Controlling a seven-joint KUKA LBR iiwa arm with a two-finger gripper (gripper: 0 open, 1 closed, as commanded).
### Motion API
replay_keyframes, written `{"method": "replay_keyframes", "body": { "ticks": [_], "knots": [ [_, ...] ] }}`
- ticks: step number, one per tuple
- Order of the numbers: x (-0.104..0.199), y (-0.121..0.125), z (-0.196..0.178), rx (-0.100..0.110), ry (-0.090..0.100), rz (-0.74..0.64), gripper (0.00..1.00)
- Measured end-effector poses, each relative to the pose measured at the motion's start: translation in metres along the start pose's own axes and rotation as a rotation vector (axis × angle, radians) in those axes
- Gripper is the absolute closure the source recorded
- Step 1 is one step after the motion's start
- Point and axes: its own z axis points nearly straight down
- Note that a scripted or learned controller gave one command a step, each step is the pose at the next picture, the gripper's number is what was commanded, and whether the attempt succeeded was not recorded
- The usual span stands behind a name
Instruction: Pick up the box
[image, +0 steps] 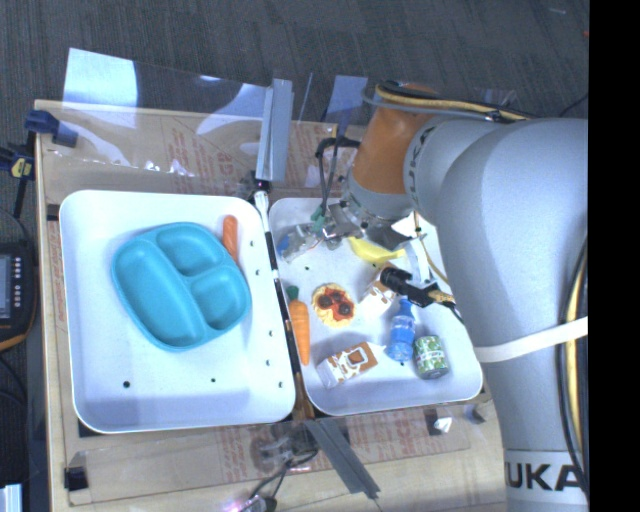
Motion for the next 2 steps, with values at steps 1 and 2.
{"method": "replay_keyframes", "body": {
  "ticks": [1,2],
  "knots": [
    [-0.0059,-0.0012,-0.0126,0.002,-0.012,-0.001,1.00],
    [-0.0058,-0.0012,-0.0125,0.002,-0.012,-0.001,0.00]
  ]
}}
